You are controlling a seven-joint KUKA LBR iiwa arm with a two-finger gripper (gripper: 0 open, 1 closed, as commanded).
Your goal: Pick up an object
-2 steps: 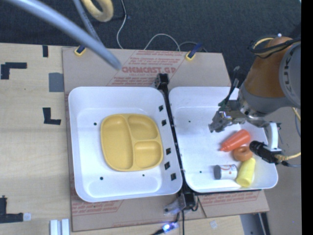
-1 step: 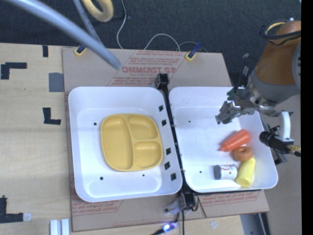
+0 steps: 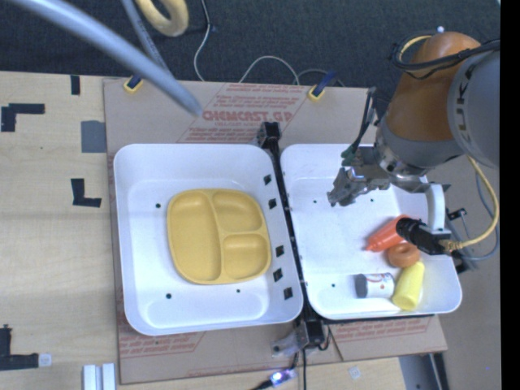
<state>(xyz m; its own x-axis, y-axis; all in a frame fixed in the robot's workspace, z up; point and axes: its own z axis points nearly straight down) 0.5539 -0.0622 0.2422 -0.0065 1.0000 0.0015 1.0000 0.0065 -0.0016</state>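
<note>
My gripper [image 3: 348, 190] hangs over the upper middle of the right bin [image 3: 313, 295], seen from above, with bare white floor beneath it. An orange carrot-shaped toy [image 3: 382, 236], a brown doughnut-shaped piece [image 3: 402, 256], a yellow bottle-like object [image 3: 409, 285] and a small white tube with a dark cap [image 3: 372, 283] lie clustered in the bin's lower right, below and to the right of the gripper. Nothing shows between the fingers.
A yellow divided plate [image 3: 218, 235] lies in the left bin [image 3: 130, 218]. A black divider [image 3: 280, 218] runs between the bins. A grey pole [image 3: 106, 39] crosses the upper left, and cables [image 3: 479, 218] hang at the right.
</note>
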